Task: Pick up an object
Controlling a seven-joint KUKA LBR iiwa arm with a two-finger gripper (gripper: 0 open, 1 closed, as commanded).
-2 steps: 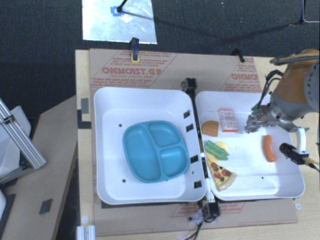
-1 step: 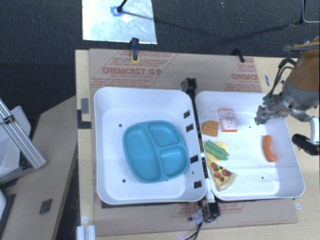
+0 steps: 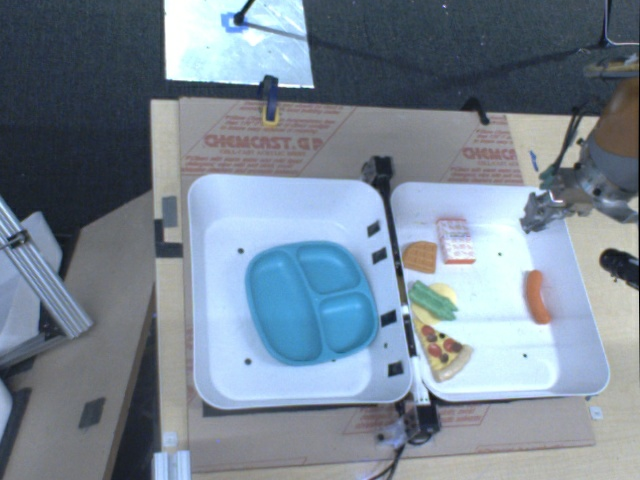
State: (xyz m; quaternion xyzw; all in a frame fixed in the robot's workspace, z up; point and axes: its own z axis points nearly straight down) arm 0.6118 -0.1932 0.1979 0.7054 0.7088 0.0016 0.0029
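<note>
The end effector (image 3: 537, 211) hangs over the far right corner of the right bin (image 3: 500, 196) — nothing is between its fingers, and I cannot tell how wide they stand. In this bin lie a sausage (image 3: 538, 296), a red-white box (image 3: 456, 241), a cookie (image 3: 420, 257), green beans (image 3: 433, 300) and a pizza slice (image 3: 443, 348). The left bin (image 3: 225, 208) holds a blue divided plate (image 3: 309, 300).
</note>
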